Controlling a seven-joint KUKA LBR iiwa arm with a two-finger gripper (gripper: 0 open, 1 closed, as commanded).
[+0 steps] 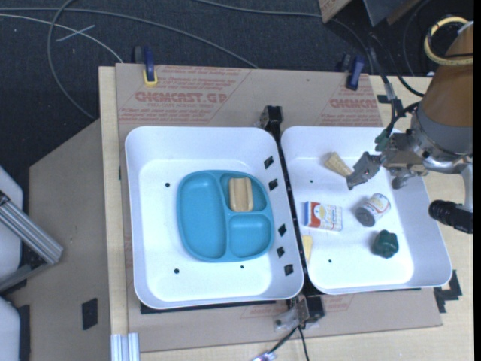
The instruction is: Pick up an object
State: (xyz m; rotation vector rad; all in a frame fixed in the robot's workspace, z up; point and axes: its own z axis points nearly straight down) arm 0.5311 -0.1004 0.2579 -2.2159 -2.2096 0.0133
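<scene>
The right bin [421, 269] holds several small objects: a tan wedge [337, 163] near the back, a white carton with red and blue print [323, 216], a grey and white can [372, 208] lying on its side, and a dark green lump [385, 244]. My gripper [380, 174] hangs over the back half of this bin, between the wedge and the can and just above the can. Its fingers are spread open with nothing between them. The grey arm with its orange band [451, 89] reaches in from the right.
In the left bin [143, 201] sits a blue divided plate [203, 216] with a tan block [240, 194] in its upper right compartment. A thin yellow piece [307, 247] lies at the right bin's left wall. Black clips run along the divider between the bins.
</scene>
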